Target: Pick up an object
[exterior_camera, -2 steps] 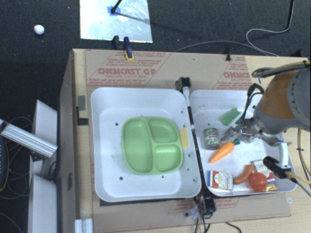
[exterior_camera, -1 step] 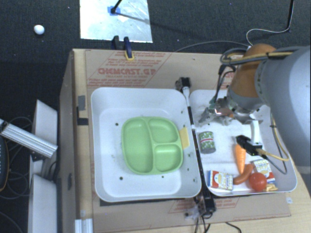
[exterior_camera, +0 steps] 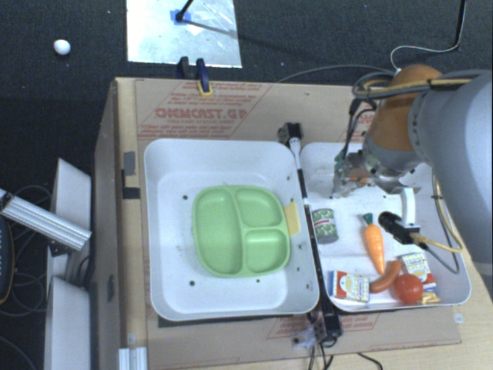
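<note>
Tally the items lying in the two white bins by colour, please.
Green: 2, the divided plate and the can
Orange: 2, the carrot and the sausage
Red: 1, the tomato
White cartons: 2
Total: 7

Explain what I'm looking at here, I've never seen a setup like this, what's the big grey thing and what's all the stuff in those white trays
It is one photo, taken from a camera fixed above a bench. The big grey thing with the orange band is a robot arm reaching in from the right. Its pincer hangs over the right bin; nothing visible is held between its fingers. That bin holds toy groceries: a small can, a carrot, a tomato, a sausage and a small carton. The left bin holds a green divided plate.
</note>
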Robot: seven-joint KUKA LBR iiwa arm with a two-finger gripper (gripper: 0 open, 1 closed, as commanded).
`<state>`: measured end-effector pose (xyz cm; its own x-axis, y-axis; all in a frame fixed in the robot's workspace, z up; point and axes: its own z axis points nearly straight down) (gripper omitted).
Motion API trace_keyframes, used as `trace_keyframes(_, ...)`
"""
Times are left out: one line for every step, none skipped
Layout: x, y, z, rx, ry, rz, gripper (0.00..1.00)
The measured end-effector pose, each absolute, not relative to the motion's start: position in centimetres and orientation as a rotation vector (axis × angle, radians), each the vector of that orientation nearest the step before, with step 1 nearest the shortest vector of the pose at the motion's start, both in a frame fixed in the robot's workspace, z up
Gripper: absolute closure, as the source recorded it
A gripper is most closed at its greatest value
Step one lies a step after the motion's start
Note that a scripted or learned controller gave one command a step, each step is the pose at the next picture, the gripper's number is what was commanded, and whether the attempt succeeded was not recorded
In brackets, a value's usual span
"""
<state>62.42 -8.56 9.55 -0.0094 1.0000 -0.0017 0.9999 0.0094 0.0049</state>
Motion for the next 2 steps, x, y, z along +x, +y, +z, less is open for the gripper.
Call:
trace_keyframes(62.4, -8.5, 9.5, 2.208, 2.229, 0.003, 0.00)
trace_keyframes(65.5, -14.0, 16.1, 2.214, 2.221, 0.003, 0.00)
